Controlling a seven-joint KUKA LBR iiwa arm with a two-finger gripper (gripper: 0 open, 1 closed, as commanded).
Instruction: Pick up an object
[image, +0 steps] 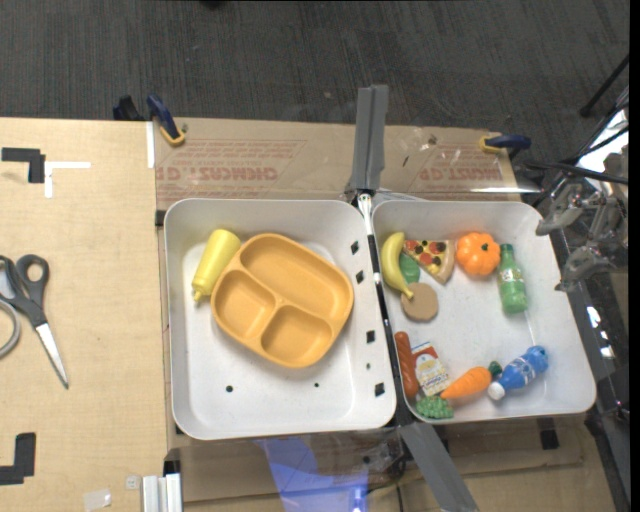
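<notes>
Green bottle (511, 280) is judged the likeliest thing to be picked, since it is nearest the side from which the arm reaches in. It lies in the right bin (560, 330), close to that bin's right wall, with its long axis running roughly from the far rim toward the near rim and its cap at the far end.

What is taken to be the gripper (575, 235) is seen among grey metal parts just outside the right bin's far right corner, above the bench and over none of the objects. Whether it is wide or narrow cannot be told, and nothing is seen held in it.

From the gripper the bottle lies to the left in the camera view and slightly toward the near edge, a short reach inward over the bin wall. A grasp across the bottle's narrow width would probably be called for, so the jaws would have to be set crosswise to its long axis.

An orange toy pumpkin (477, 254) lies just beside the bottle on its left and could be nudged by an approach. A blue and white bottle (520, 372) lies well apart, near the bin's near right corner, and offers a second reachable candidate.
</notes>
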